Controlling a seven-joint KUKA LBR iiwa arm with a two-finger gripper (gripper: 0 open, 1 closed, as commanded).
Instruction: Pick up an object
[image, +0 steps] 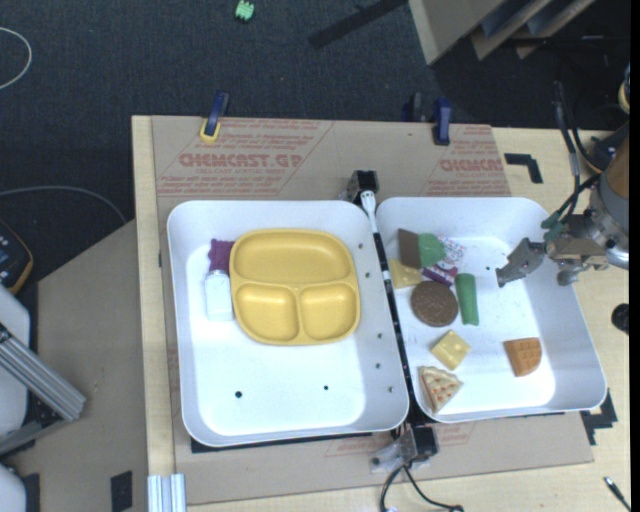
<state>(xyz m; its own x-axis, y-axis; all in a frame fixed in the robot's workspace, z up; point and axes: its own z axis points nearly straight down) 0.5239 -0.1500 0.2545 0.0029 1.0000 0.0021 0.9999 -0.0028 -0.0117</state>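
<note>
Toy food crowds the right bin (560, 390): a brown cookie (435, 303), green cylinder (467, 299), yellow cheese block (450, 349) and orange piece (522, 355). At far right, the gripper (540, 262) hovers above bare floor, fingers parted, holding nothing.

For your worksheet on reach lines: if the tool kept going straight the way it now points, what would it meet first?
Probably the green stick, which lies nearest, left and below the tool in the right bin. Height is unclear, so it might pass above.
</note>
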